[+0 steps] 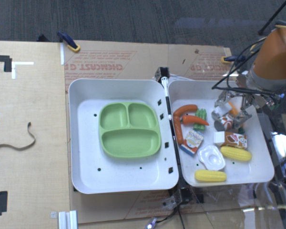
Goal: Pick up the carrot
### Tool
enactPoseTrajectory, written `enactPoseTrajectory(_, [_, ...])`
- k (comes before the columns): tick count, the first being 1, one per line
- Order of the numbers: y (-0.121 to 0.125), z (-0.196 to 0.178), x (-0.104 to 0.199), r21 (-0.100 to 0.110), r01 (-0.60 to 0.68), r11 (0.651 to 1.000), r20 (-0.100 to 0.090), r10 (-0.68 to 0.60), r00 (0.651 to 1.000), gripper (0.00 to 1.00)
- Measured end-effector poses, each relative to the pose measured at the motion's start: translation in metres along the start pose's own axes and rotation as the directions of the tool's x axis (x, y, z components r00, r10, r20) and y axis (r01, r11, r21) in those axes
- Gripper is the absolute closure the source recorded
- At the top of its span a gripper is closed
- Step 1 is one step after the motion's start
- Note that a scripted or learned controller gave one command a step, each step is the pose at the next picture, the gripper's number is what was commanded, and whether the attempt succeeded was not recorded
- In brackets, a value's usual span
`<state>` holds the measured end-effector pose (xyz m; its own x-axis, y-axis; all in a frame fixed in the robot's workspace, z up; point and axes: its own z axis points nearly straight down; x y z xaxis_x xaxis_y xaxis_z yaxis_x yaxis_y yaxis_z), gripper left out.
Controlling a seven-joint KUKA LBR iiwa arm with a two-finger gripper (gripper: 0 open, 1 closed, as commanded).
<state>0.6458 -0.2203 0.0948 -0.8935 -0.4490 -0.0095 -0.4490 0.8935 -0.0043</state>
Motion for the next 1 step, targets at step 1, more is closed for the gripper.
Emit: enactPoseTrajectory(1, [-0.0006, 0.0041, -0.0148, -0.021, 0.275, 0.961, -0.002, -0.275, 0.961, 0.0])
